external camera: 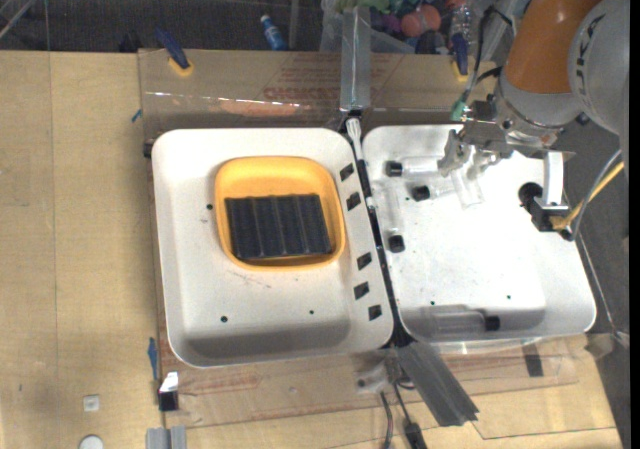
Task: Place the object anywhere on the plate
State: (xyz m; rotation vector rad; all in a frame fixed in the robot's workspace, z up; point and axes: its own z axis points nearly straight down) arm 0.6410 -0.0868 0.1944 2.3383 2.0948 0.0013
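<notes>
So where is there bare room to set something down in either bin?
Left bin: bare strips around the yellow plate, widest below it; the plate itself carries a dark ribbed block. Right bin: its lower half is open. Its upper part is crowded, with the gripper and small dark pieces.

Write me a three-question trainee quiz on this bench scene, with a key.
1. True or false: the dark ridged object already lies on the yellow plate.
2. Which bin holds the plate? A) the left bin B) the right bin C) neither
3. Fill in: the gripper hangs over the ____ bin.

Key: 1 true; 2 A; 3 right.
</notes>
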